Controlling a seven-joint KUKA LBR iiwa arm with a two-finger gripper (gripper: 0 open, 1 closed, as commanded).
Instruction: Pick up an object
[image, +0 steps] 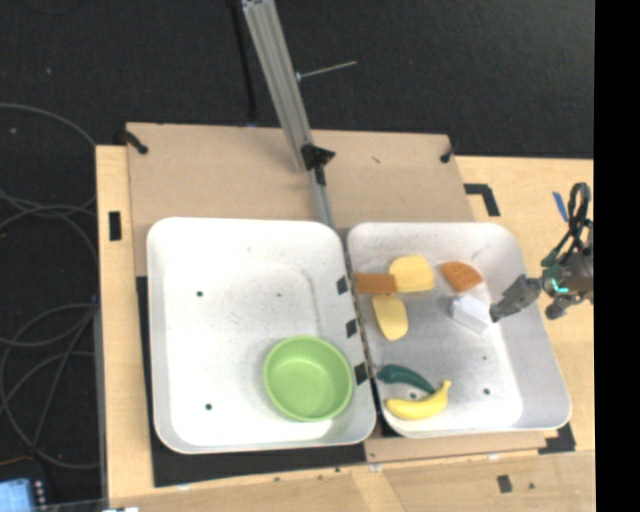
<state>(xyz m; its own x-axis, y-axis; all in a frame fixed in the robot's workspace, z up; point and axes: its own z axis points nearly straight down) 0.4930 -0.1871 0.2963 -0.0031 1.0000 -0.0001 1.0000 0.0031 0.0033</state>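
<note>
Grey two-finger gripper (505, 302) hangs over the right white bin's (530, 385) right edge, beside a small white block (468, 312); whether anything is gripped I cannot tell. Yellow plastic banana (418, 402) lies near the front

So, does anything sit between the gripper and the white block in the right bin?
Nothing visible does. The gripper sits at the right bin's right side, right beside the white block. The orange piece lies just behind the block, off that line.
</note>
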